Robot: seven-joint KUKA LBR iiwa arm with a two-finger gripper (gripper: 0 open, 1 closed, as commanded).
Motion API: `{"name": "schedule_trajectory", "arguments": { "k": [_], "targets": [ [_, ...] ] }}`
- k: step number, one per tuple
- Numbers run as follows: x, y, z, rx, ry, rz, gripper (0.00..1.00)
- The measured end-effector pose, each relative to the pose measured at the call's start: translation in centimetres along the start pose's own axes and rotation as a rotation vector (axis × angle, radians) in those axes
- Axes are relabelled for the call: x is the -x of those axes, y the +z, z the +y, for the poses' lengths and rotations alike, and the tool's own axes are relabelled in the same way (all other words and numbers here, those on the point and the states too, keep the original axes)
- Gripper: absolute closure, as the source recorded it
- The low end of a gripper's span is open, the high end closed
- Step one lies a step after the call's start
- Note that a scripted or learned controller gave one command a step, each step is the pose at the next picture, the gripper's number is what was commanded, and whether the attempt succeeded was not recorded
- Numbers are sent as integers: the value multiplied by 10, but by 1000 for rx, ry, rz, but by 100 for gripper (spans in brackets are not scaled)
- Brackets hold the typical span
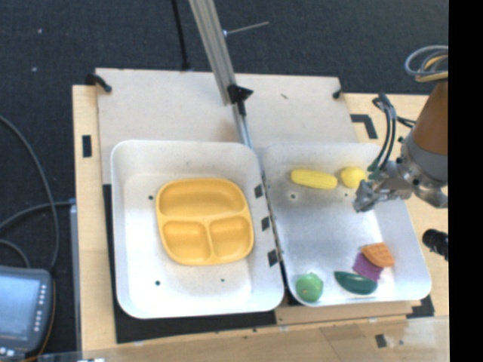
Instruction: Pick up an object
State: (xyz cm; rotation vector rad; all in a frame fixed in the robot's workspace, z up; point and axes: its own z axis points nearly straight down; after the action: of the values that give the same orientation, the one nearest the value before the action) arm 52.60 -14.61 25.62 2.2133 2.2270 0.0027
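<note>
The end effector [365, 199] hovers low in the right bin [332, 225] beside the yellow lemon [352, 176], whether clenched I cannot tell, so it looks mid-approach and next needs lining up over the fruit.

Grey metal pincer [365, 199] on a grey arm with an orange band [436, 119] above the wrist. Just left of the pincer: small round yellow lemon-like piece [352, 176], then long yellow corn-shaped toy [314, 179]. Below the pincer: orange ridged toy piece [379, 254] on a purple flat piece [365, 267], dark green elongated toy [355, 282], bright green round toy [309, 286]. All in the speckled white shallow plastic bin [324, 232]. Far left of the pincer: second white shallow bin [136, 202] with plain yellow three-compartment plastic tray [204, 220]. Light tan wooden tabletop [173, 104], dark carpet floor [68, 29] around it.
</note>
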Motion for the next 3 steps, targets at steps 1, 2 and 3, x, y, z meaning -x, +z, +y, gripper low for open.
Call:
{"name": "schedule_trajectory", "arguments": {
  "k": [1,2,3],
  "targets": [
    [-61,-4,9,1,-3,1,100],
    [-123,-6,18,0,-3,2,100],
    [-178,8,24,-4,-1,1,100]
  ]
}}
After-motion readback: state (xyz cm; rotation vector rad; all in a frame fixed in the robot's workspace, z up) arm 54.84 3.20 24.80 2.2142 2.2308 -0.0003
